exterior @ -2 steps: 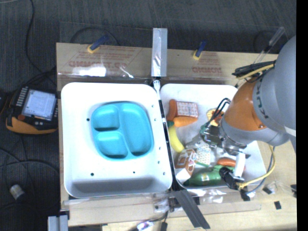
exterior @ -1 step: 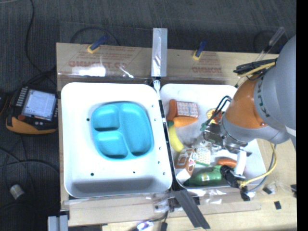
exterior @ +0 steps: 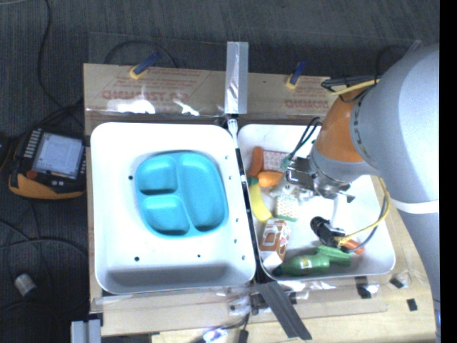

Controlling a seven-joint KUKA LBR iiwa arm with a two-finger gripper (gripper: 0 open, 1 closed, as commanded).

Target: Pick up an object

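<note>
White bins number two: the left bin [exterior: 107, 191] holds one blue tray [exterior: 178, 191], the right bin [exterior: 382, 252] one green bottle [exterior: 307, 264], one banana [exterior: 258, 202], beneath one gripper [exterior: 303, 181].

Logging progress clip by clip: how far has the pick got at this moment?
Done: the arm has reached into the right bin, its gripper low over the clutter of small items. In hand: nothing visibly lifted; the green bottle, yellow banana and orange piece all lie on the bin floor. Left: the grasp and lift itself. The blue divided tray sits in the left bin, untouched.
</note>
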